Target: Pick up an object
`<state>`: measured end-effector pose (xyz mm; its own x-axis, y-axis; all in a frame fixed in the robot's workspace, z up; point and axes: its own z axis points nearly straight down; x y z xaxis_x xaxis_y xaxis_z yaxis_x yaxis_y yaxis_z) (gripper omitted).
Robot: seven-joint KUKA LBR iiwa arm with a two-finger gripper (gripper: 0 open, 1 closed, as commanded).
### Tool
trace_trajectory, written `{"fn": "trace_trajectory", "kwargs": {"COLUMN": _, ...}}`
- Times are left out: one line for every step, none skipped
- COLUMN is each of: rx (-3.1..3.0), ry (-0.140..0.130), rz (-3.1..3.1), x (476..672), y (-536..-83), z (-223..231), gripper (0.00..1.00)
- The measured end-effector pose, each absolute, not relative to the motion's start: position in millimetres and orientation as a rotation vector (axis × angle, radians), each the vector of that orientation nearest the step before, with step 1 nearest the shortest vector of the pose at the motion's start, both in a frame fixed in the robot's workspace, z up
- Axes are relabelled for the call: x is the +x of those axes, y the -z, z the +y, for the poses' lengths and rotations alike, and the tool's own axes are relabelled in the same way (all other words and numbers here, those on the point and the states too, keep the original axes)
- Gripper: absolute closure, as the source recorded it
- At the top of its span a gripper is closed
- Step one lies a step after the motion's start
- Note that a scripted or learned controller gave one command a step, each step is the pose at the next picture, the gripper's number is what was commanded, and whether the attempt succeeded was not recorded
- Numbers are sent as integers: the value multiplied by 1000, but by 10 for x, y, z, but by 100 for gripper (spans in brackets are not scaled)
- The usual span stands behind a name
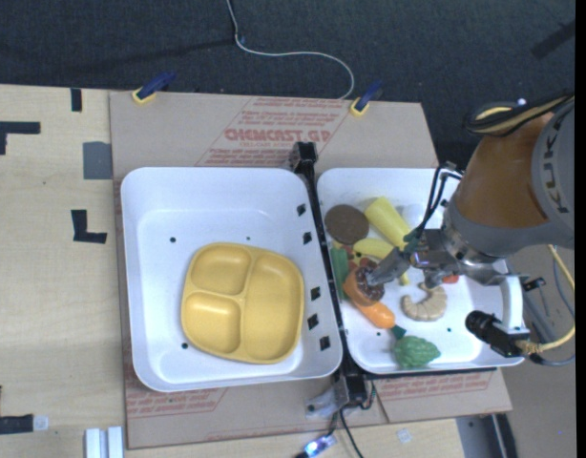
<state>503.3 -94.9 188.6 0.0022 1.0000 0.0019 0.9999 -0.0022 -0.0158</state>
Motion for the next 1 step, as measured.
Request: {"fn": "trace_trajectory", "kwargs": {"rx": -2219, "ry": -2, "rz": -2221, "x": 5064, "y": -1947, "z": -949, "gripper": 0}}
